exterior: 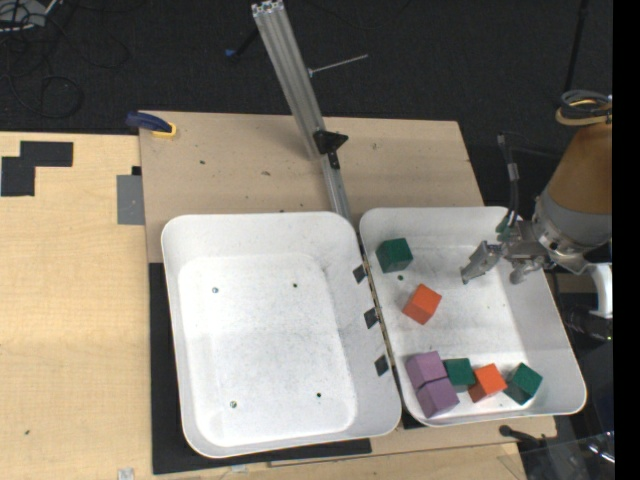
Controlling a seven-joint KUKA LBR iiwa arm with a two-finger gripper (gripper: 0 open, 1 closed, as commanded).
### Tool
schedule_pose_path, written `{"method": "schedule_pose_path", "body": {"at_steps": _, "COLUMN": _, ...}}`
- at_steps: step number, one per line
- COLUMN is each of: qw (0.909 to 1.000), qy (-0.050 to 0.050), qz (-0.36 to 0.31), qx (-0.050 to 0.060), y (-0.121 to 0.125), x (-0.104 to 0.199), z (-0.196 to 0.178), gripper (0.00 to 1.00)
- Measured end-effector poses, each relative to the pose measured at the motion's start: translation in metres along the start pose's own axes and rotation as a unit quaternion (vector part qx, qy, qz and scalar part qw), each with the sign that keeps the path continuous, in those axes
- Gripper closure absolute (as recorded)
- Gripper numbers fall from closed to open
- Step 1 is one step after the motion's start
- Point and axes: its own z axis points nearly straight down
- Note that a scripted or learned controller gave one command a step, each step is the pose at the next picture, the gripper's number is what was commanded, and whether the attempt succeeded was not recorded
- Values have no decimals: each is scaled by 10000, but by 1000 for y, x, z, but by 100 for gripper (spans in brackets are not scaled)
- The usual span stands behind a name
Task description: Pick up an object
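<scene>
Orange plastic cube (422,303), the likeliest thing to pick, lies alone near the middle of the right-hand shallow white bin (545,313), right of frame centre, with a dark green cube (394,254) just above and left of it; more blocks crowd the bin's lower edge: a purple block (431,382), a small green cube (460,372), a second orange cube (488,380) and a green cube (523,382). At the right of the frame the grey two-finger gripper (497,265) hangs over the bin's upper right part, well apart from every block, its fingers spread and pinching nothing. I judge the approach step is in hand; the next move calls for travelling left and down over one block, then descending around it
</scene>
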Motion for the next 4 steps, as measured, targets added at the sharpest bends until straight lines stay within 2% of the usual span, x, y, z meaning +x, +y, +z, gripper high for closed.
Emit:
{"method": "schedule_pose_path", "body": {"at_steps": 1, "qw": 10000, "qy": 4, "qz": 1, "qx": 2, "y": 2, "x": 5, "z": 64, "gripper": 0}}
{"method": "schedule_pose_path", "body": {"at_steps": 2, "qw": 10000, "qy": -7, "qz": 14, "qx": -31, "y": 2, "x": 6, "z": 76, "gripper": 0}}
{"method": "schedule_pose_path", "body": {"at_steps": 3, "qw": 10000, "qy": -3, "qz": 37, "qx": -27, "y": 2, "x": 5, "z": 66, "gripper": 100}}
{"method": "schedule_pose_path", "body": {"at_steps": 4, "qw": 10000, "qy": -12, "qz": 25, "qx": -50, "y": 4, "x": 1, "z": 23, "gripper": 100}}
